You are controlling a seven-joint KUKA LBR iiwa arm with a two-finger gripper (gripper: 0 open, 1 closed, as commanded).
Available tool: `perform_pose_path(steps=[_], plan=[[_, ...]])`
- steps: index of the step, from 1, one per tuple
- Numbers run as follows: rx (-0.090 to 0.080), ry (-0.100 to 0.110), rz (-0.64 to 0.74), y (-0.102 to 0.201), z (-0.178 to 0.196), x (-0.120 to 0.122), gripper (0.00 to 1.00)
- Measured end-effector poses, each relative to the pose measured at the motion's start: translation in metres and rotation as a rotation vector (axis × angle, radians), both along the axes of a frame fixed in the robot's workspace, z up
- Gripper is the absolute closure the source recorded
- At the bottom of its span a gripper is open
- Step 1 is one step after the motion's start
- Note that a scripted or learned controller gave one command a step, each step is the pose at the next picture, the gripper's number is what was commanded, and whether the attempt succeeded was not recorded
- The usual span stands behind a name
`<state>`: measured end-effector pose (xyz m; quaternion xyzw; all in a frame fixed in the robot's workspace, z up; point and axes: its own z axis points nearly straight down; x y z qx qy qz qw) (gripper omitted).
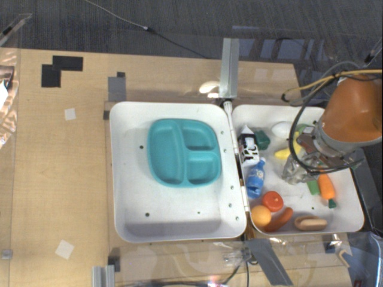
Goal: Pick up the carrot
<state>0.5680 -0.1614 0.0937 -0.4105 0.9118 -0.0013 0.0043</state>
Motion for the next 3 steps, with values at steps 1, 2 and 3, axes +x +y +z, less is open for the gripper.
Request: perform_pose_path(steps=[1, 2, 3], plan=[[-0.002, -0.006, -0.065, -0.045, -0.004, 0.030, 1.00], [-0.001, -0.004, -0.063, -0.044, -0.005, 0.030, 0.00], [-0.001, -0.005, -0.100, -0.044, -0.004, -0.035, 0.00]])
